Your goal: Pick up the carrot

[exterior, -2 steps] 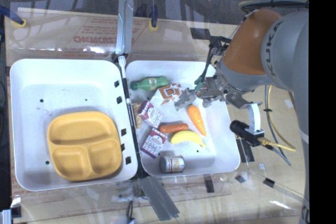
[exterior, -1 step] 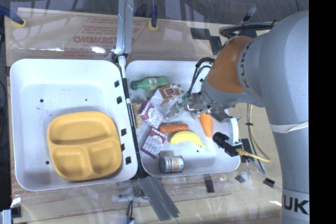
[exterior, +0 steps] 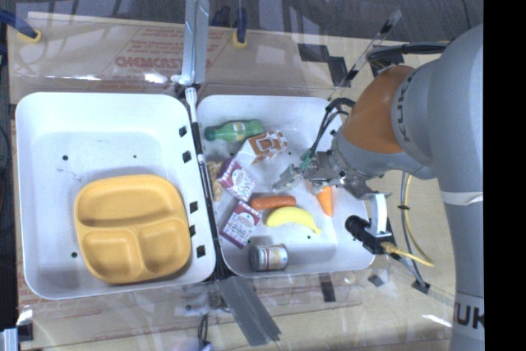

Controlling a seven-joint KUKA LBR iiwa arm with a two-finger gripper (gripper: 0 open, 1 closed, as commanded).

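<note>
On the desk, 2 bins; the carrot [exterior: 326, 199] stands nearly upright just below the claw [exterior: 316, 171], whose grip I cannot tell.

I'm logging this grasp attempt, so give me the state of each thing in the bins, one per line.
carrot: in the right bin, just under the gripper, grip not clear.
banana: lying flat.
sausage: lying flat beside the banana.
green bottle: on its side.
can: on its side, near the front wall.
yellow tray: flat in the left bin, compartments up.
</note>
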